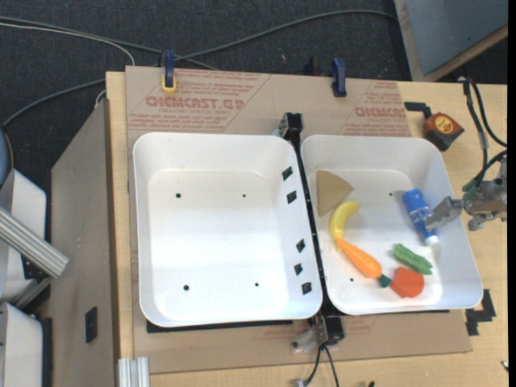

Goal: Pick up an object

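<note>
Gripper: we see the gripper (446, 210) at the right bin's (451, 164) right rim, reaching in from the right; whether it is open or closed we cannot tell.
Nearest object: the blue object (418, 210) lies just left of the gripper, apparently touching its tip, inside the right bin near that rim.
Key relation: its long axis runs from far-left to near-right, slanted across the gripper's line of reach (we judge it the likeliest target, nothing more).
Other candidates: relative to the blue object, the green piece (413, 258) and red piece (408, 283) lie nearer the camera; the carrot (359, 257) and banana (343, 215) lie well to its left, with the tan wedge (330, 189) beyond them.
Arm pose: low and roughly level, entering over the rim.
Status: we see nothing between fingers, so the pick is not yet done.
</note>
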### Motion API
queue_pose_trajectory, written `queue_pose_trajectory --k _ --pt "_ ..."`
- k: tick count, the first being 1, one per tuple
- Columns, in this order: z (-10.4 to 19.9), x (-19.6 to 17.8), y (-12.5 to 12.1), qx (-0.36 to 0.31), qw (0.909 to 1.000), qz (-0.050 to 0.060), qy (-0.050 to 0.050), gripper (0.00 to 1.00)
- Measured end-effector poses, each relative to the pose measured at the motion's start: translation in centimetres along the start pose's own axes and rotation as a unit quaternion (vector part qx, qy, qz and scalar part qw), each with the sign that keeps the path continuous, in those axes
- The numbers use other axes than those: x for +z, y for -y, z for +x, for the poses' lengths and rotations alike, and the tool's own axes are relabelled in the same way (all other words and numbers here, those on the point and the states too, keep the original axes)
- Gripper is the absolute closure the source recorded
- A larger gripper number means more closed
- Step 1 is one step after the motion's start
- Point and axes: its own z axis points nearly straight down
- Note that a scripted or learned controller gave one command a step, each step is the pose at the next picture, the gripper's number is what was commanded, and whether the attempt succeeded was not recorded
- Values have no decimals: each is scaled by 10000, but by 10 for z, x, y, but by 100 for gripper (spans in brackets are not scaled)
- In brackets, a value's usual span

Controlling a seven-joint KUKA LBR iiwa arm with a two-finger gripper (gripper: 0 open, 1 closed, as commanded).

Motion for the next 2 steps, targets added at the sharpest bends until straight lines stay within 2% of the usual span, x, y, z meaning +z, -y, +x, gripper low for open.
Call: queue_pose_trajectory --k 1,2 --pt "77 53 -57 -41 10000 7 -12 0" --pt "111 100 -15 -4 10000 45 -20 0"
